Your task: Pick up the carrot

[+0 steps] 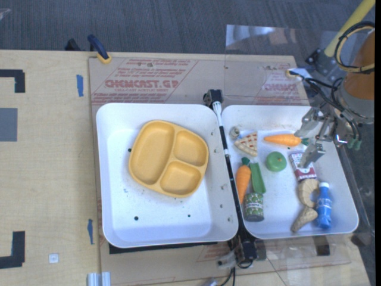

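Left bin (113,177): yellow three-compartment plate (168,158), lying flat. Right bin (348,219): one carrot (243,180) by the left wall, just beside a green bottle (255,195); pizza slice (246,142) above them; green apple (275,161) centrally; second carrot (282,140) lying crosswise at the upper middle; blue bottle (324,204) at lower right. Gripper (313,142) hangs just right of the second carrot's leafy end; whether its jaws are apart cannot be told

grey arm reaches in from the right – gripper (314,140) lowered
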### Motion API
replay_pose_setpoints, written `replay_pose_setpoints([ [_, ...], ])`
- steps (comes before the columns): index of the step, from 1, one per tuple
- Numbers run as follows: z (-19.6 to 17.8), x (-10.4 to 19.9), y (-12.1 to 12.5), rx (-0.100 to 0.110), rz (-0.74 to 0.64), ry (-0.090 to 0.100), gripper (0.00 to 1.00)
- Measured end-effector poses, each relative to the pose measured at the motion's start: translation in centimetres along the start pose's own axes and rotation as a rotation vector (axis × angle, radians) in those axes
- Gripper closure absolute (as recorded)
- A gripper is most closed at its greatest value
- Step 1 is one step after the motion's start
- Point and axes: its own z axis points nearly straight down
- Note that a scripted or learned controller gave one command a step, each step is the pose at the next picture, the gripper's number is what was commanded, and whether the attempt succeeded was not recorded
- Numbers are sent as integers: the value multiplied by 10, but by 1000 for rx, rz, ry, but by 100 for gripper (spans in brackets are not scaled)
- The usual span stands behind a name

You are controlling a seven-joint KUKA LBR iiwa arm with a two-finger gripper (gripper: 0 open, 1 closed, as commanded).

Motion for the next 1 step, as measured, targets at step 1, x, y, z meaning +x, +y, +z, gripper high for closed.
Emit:
replay_pose_setpoints([
  [1, -129, -34, 1, 3, -119, -23, 0],
])
